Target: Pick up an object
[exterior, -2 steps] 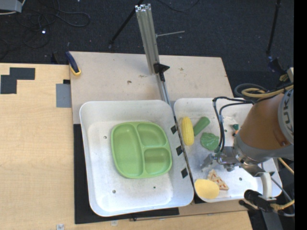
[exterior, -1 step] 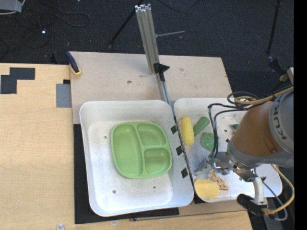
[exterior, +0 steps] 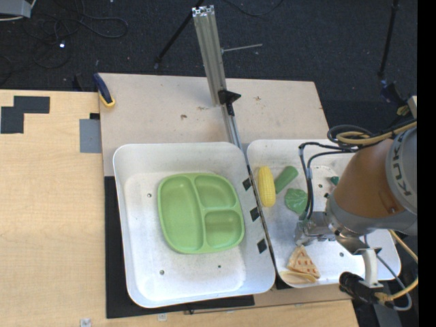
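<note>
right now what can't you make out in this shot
- Claw: the grey arm with the orange band covers most of it in the camera view, so its grip state is unreadable.
- Right shallow white bin: the arm hides most of its right half.
- Small teal piece at the arm's edge: too little shows to identify.
- Flat dark green leaf-shaped toy: a black cable crosses its right side.

left bin (exterior: pixel 136 182): green divided plate (exterior: pixel 201 212) | right bin (exterior: pixel 272 148): corn cob (exterior: pixel 266 186), green leaf (exterior: pixel 296 200), waffle wedge (exterior: pixel 302 263) | gripper (exterior: pixel 308 234) above wedge
</note>
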